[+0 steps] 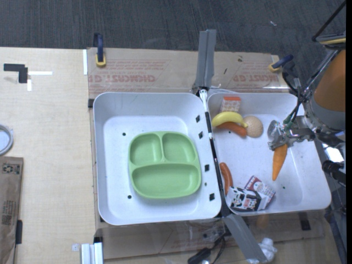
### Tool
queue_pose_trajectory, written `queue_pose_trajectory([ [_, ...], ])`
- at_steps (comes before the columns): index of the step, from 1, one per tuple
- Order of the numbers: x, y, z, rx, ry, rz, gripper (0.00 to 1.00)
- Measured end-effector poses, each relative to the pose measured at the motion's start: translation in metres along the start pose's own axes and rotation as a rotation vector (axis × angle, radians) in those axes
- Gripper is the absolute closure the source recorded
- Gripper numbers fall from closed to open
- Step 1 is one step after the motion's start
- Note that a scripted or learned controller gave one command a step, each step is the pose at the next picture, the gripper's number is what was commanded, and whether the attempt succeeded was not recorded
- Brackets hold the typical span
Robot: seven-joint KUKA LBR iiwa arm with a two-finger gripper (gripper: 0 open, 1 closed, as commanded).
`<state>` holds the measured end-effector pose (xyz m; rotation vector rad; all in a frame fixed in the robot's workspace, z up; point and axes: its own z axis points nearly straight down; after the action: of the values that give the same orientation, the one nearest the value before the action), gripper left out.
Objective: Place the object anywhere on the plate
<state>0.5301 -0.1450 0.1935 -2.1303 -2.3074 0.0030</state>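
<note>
Two shallow white bins sit side by side on the bench. The left bin [107, 164] holds a green divided plate [164, 165] with three compartments, lying flat near the bin's centre; bare white floor rings it on all sides, widest along the far wall and the left wall. All three compartments are unoccupied.

The right bin [308, 194] carries the loose items. A banana [226, 117] lies near the far wall, touching a reddish-orange item beneath it and just beside a pale round object [253, 126]. A small red-and-white packet [231, 101] sits against the far wall. A sausage [226, 177] lies along the inner wall close to the divider, and a crumpled black-and-white carton [250, 195] rests near the bin's near edge. The middle of this bin's floor is open.

The gripper [279, 141] enters from the right, above the right bin's right half, with the grey arm and its orange band [333, 87] cut off at the frame edge. A carrot [279, 160] hangs point-down from the fingers, its thick top pinched between them, its tip above the bin floor and apart from the carton. Cables cross the wrist and blur the outline of the fingers. The carrot is well apart from the plate, with the divider and both inner walls between them.
</note>
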Motion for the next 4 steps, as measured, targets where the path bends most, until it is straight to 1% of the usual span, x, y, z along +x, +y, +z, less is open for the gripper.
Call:
queue_pose_trajectory([
  [1,0.122,0.024,0.003,0.001,0.0,0.002,1.0],
  [2,0.133,0.003,0.002,0.001,0.0,-0.236,1.0],
  [3,0.19,-0.025,0.003,0.001,0.0,-0.244,1.0],
  [4,0.249,0.025,0.029,0.002,-0.001,-0.208,1.0],
])
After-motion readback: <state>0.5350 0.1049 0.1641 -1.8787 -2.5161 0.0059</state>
